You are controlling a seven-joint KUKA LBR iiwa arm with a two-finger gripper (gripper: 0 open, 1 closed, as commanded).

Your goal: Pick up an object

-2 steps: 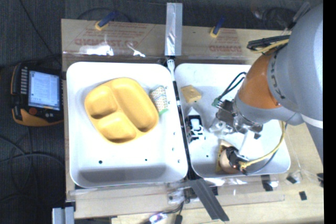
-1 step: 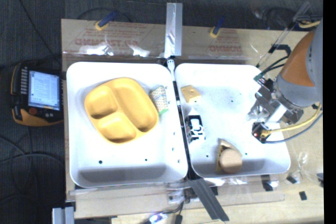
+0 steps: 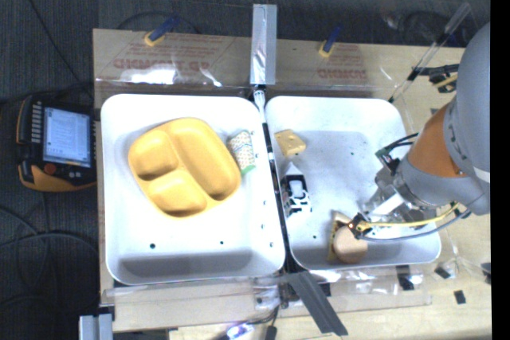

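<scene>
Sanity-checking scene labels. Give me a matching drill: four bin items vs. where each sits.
Items:
1. yellow divided tray
2. tan block
3. black-and-white piece
4. small patterned packet

Places:
A. right bin, top left corner
B. left bin, centre
C. left bin, by the right wall
D. right bin, left side, midway down

Pairs: 1-B, 2-A, 3-D, 4-C

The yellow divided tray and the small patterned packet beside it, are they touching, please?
Cannot tell. In the camera view the packet sits right at the yellow tray's right rim, with no plain gap or contact.
</scene>
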